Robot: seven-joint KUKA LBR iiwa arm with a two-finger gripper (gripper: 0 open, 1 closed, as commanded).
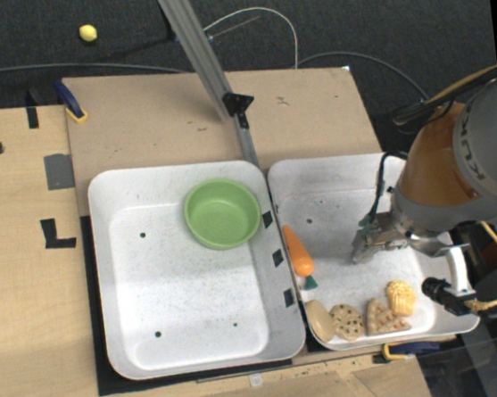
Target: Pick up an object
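Bench (19, 230): a tan wooden surface with dark tape marks at its left part; a raised board lies under the two bins.
Yellow ball (88, 32): small, on the dark floor beyond the bench, at the upper left.
Blue clip (70, 100): at the upper left corner of the raised board.
Left bin (123, 271): white and shallow, speckled with grey marks and a few dark dots on its floor.
Green bowl (222, 212): round, upright, in the upper right part of the left bin, close to the wall shared with the other bin.
Metal bar (197, 47): grey, slanting down from the top edge to a black fitting just above the gap between the bins.
Right bin (319, 184): white, beside the left bin and touching it along one edge; its floor is greyish with scuffs.
Carrot (298, 251): an orange toy with a green end, lying along the left wall of the right bin, about midway down.
Pale piece (319, 317): a beige food-shaped toy in the lower left corner of the right bin, just below the carrot.
Cookie (346, 321): tan with dark spots, next to the pale piece along the near wall.
Waffle piece (380, 318): orange-tan, ridged, right of the cookie.
Corn (400, 297): a yellow toy, just right of and above the waffle piece, near the arm's wrist.
Gripper (367, 244): low over the bare middle of the right bin, apart from every toy; whether its opening is wide or narrow cannot be told, and nothing is seen held.
Arm (447, 169): grey with an orange band, entering from the right, with cables looping around it.
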